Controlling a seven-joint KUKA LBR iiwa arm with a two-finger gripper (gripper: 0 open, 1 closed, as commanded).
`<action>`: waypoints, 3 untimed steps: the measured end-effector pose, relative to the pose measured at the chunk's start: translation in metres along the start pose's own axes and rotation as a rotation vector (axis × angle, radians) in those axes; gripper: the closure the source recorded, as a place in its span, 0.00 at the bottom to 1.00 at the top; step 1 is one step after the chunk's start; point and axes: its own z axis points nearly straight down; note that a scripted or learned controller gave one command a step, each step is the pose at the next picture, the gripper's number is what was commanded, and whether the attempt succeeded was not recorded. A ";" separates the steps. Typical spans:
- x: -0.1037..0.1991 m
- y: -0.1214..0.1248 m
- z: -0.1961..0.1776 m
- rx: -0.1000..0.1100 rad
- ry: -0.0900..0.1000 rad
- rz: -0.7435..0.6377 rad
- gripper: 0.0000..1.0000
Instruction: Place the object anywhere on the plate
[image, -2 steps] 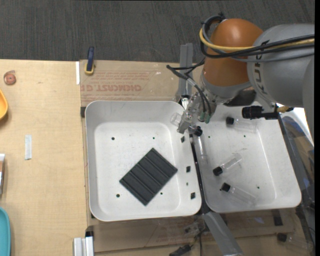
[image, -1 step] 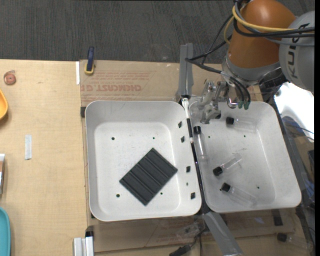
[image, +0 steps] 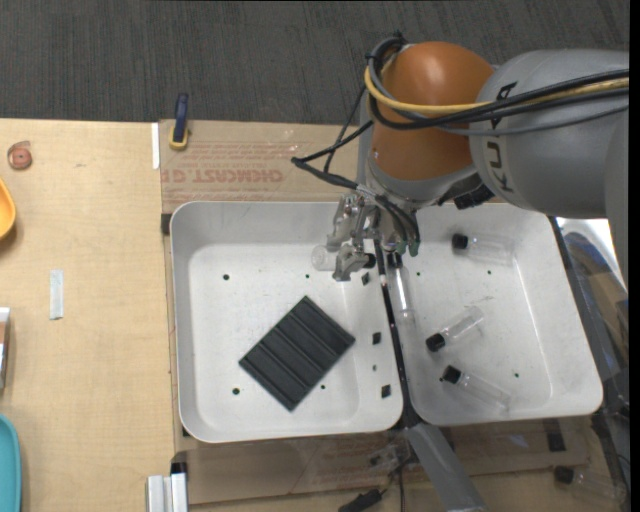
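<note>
Black ribbed plate (image: 297, 353) below the pincer (image: 350, 262); white bins (image: 182, 300); clear, black-capped vials (image: 462, 326) beside it; tan surface (image: 90, 380).

Grey arm (image: 560, 120): smooth, rounded, glossy casing. Orange band (image: 430, 100) above the wrist, bulbous and shiny. 1 yellow cable (image: 376, 84) loops over the band's top; several black cables (image: 540, 95) trail across band and grey casing. Dark lettering (image: 495, 165) on the grey shell, partly readable. The claw (image: 352, 255): small, bare silvery metal, thin wires beside it.
</note>
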 end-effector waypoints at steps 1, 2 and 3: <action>0.028 0.000 -0.060 -0.001 -0.002 -0.512 1.00; 0.028 0.000 -0.060 -0.001 -0.002 -0.512 0.00; -0.029 0.002 -0.105 -0.002 -0.004 -1.358 0.00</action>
